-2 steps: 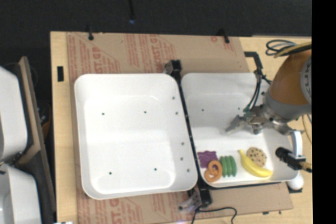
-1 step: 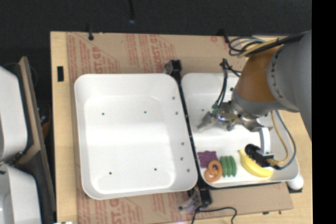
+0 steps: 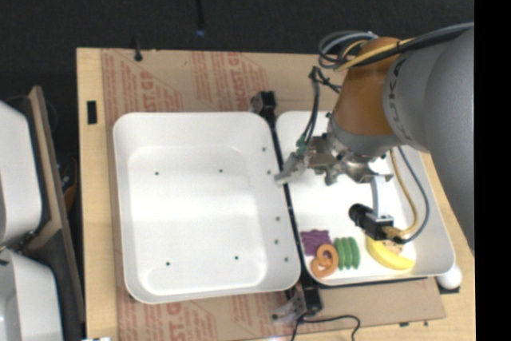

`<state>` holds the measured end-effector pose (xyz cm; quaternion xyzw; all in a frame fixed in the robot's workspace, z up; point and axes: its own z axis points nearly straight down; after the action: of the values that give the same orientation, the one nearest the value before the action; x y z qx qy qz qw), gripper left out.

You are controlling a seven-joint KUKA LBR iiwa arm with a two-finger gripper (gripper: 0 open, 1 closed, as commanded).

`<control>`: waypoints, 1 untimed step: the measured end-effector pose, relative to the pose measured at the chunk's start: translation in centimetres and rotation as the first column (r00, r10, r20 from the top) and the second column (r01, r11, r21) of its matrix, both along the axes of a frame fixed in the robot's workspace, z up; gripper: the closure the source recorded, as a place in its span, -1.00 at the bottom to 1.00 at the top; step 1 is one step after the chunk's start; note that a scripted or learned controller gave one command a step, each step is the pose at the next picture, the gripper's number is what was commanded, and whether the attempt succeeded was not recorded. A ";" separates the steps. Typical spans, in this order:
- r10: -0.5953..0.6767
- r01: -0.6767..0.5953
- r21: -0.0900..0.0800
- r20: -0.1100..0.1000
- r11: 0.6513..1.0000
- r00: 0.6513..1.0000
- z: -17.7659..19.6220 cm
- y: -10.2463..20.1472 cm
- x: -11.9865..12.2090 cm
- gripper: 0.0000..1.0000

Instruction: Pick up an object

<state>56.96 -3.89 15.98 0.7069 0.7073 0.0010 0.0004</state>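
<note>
At the near edge of the right bin (image 3: 329,208) you have a purple piece (image 3: 314,239), an orange ring (image 3: 325,261), a green ribbed piece (image 3: 346,251) and a yellow banana (image 3: 390,255) lying in a close row. Farther back, the gripper (image 3: 297,168) hangs over that bin's left side, beside the wall shared with the left bin (image 3: 200,204). You cannot tell whether it is wide or narrow.

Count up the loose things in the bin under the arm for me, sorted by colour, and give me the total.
purple item: 1
orange ring: 1
green item: 1
yellow banana: 1
Total: 4
</note>
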 end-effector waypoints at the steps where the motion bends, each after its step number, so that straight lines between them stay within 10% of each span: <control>1: -0.002 0.002 -0.002 0.001 1.000 1.000 4.2 -3.4 9.9 -1.00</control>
<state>66.82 -7.29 20.15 0.7076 0.7066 0.0005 0.0015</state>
